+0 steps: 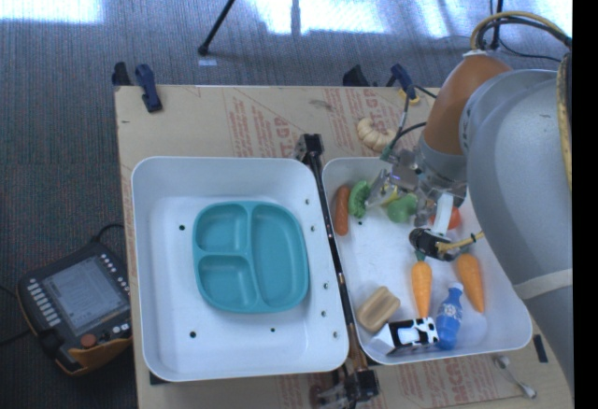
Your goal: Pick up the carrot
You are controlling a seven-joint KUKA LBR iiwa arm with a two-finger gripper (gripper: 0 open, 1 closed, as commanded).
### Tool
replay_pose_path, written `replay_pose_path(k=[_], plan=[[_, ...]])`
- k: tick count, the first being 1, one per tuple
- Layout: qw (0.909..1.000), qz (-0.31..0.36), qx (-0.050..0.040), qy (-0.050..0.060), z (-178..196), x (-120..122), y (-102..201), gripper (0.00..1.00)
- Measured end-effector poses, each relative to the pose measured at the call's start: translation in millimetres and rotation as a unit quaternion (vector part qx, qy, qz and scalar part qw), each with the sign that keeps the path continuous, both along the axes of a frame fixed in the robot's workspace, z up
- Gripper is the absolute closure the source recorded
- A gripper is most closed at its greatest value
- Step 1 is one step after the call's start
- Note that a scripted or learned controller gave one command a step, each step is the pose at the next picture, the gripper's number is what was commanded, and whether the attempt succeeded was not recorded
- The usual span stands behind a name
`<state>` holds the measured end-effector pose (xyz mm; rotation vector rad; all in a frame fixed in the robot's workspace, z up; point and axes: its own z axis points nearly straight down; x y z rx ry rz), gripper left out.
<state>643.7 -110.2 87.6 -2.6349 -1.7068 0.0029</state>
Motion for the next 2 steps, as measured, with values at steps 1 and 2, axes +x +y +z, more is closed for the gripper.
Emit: replay_pose_path(k=[1,2], plan=[[0.9978,-0.066,0.0021,-0.001,1.2,-78.6,-64.4,0.00],[0.9880,-0.154,0.0012,0.002,-0.7,-135.0,-9.0,0.00]])
